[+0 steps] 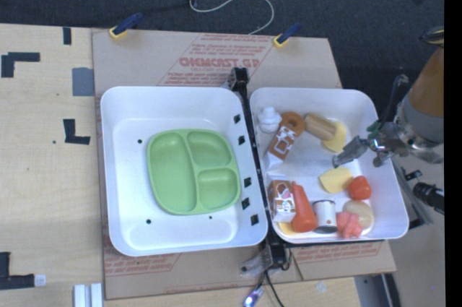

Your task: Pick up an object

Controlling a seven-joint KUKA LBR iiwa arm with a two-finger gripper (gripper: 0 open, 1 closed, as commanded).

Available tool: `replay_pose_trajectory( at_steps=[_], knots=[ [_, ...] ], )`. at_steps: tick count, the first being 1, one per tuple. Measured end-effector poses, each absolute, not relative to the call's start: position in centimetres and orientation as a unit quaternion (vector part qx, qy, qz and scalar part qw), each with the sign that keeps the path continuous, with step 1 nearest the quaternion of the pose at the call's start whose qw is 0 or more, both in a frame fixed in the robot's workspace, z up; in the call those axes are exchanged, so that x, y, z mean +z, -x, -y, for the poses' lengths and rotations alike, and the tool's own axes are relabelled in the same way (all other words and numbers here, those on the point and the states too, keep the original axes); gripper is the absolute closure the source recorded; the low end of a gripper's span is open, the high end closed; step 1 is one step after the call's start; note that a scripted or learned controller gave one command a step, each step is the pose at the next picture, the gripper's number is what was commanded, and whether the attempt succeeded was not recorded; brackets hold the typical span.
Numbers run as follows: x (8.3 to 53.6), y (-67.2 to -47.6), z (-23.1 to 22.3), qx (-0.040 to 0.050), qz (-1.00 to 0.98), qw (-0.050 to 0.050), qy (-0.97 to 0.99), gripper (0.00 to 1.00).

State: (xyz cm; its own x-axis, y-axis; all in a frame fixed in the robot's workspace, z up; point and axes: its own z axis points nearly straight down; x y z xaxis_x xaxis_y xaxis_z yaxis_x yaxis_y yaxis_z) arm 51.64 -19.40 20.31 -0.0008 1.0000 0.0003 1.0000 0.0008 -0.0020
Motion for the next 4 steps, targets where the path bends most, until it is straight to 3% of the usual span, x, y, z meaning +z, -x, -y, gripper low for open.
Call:
replay_pose_trajectory(
  at_steps=[1,2,3,4],
  knots=[
    [39.8,-48.4,13.6,-0.005,0.71,-0.006,0.704,0.0],
    [39.8,-48.4,13.8,0.0005,0.708,0.0,0.706,1.0],
    [43.2,-48.5,6.6,-0.0015,0.71,-0.001,0.704,1.0],
    [30.2,-49.2,0.3,0.0045,0.709,0.005,0.705,1.0]
  ],
)
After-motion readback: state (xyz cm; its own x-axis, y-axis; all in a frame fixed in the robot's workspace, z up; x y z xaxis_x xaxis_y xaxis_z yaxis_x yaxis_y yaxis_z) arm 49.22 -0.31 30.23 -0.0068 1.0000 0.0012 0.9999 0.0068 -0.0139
